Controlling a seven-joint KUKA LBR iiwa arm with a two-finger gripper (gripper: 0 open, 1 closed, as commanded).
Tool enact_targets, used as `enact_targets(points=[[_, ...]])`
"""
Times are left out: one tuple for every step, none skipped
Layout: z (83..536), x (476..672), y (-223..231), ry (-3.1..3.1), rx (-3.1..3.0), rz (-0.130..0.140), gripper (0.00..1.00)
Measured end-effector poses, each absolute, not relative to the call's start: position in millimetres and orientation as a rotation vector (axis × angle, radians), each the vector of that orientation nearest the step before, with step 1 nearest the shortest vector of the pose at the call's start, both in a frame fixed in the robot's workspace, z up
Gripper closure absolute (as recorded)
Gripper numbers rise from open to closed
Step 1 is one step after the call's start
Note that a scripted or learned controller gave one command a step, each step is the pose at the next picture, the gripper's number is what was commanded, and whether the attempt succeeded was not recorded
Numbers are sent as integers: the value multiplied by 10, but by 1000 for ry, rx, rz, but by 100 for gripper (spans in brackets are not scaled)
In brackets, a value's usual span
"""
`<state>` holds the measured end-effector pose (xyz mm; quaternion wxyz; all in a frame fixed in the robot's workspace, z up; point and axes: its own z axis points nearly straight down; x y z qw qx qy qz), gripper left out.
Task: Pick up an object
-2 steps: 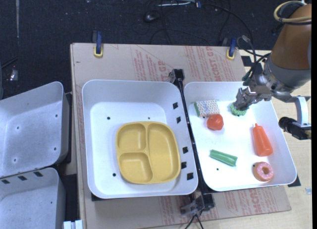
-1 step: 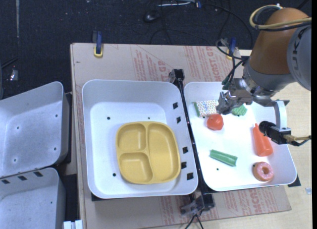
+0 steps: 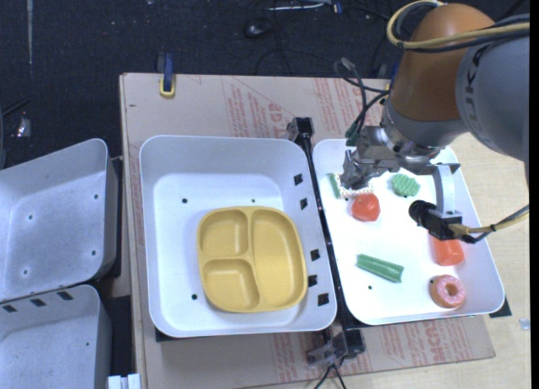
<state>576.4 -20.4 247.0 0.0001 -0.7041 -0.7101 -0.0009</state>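
The small red piece point(image 3: 365, 207), in the upper left of the right bin point(image 3: 484, 274) just below the gripper point(image 3: 357, 178), looks light, rigid and rounded, best pinched across its middle, though the wrist hides whether the claw is spread or closed.

**Two Bins Side by Side, Arm Over the Right One**

You are looking down on a bench point(image 3: 210, 93) carrying two bins. In the left bin point(image 3: 160, 168) a three-compartment plate point(image 3: 251, 258) lies toward the front. In the right bin point(image 3: 484, 282), the gripper point(image 3: 358, 178) hangs over the rear left part, with a tomato point(image 3: 365, 207) just in front of it. A ridged piece point(image 3: 405, 184) sits to the tomato's right. A bean pod point(image 3: 380, 267) lies nearer the front, a block point(image 3: 449, 251) to its right, a doughnut point(image 3: 447, 291) in the front right corner.
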Motion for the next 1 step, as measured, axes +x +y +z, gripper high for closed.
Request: enact_targets(points=[[2458,5768,429,-2231,-2211,-2,100]])
